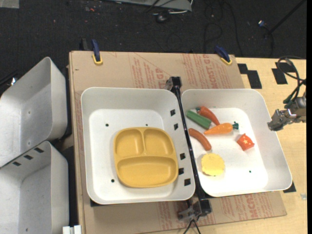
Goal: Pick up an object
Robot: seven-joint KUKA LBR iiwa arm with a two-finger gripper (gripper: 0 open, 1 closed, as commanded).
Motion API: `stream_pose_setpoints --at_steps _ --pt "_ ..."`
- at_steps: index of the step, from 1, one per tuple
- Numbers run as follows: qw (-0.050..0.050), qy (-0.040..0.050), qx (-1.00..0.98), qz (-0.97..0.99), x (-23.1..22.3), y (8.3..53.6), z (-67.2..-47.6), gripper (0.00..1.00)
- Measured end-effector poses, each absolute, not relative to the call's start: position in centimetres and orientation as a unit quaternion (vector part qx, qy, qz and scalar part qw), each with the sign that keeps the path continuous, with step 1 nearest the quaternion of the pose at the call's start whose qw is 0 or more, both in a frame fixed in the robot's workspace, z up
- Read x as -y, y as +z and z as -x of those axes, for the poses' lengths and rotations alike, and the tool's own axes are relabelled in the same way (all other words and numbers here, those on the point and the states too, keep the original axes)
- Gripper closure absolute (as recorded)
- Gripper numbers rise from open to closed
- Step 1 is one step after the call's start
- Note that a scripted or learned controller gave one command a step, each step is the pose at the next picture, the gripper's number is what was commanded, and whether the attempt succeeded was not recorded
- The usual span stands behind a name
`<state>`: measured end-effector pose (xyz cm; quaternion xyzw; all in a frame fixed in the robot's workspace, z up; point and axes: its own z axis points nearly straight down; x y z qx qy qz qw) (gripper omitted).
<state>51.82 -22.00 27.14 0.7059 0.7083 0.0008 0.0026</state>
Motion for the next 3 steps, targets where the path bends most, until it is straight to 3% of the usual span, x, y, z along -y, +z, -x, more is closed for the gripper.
stream_pose_setpoints --at_steps 3 --pt "0.000 0.0006 -0.710 -0.704 4.1 25.5 -56.2 1.00"
